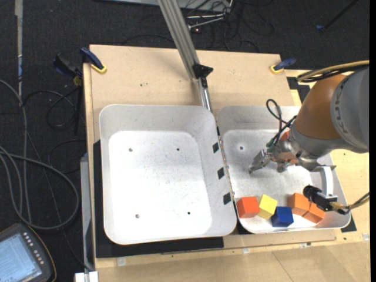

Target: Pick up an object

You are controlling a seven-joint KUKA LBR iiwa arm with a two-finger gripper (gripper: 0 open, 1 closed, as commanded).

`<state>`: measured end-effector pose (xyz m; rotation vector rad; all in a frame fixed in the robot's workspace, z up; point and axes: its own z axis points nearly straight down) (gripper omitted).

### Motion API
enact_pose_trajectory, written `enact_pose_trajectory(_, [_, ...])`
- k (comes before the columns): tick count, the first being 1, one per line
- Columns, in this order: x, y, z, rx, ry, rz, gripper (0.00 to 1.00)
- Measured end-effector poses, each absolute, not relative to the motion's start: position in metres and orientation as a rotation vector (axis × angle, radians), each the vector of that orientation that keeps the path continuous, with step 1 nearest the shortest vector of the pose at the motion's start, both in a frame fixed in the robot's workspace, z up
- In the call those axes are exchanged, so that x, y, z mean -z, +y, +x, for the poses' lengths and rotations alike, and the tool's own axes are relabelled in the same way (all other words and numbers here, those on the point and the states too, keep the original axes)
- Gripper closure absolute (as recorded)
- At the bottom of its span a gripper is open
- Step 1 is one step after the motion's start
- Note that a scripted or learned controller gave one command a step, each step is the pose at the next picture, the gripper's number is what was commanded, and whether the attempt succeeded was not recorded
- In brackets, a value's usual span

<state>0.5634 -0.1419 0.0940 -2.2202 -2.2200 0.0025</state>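
Note:
Several blocks lie along the front edge of the right bin [241,135]: an orange block [248,206], a yellow block [268,205], a blue block [282,217] and two more orange blocks [304,205] touching each other at the front right. My gripper [269,165] hangs over the middle of the right bin, behind the blocks and apart from them. Its fingers [257,164] are spread open with nothing between them.
The left bin [117,119] stands beside the right one, their walls meeting in the middle. A slanted metal pole [182,37] rises from the back of the bench. Clamps sit at the bench's far corners.

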Motion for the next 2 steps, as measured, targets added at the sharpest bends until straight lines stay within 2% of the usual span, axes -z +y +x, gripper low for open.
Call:
enact_pose_trajectory(1, [-0.105,-0.142,0.564,0.001,-2.222,-2.223,1.0])
enact_pose_trajectory(2, [-0.168,-0.146,0.563,0.004,-2.227,-2.224,1.0])
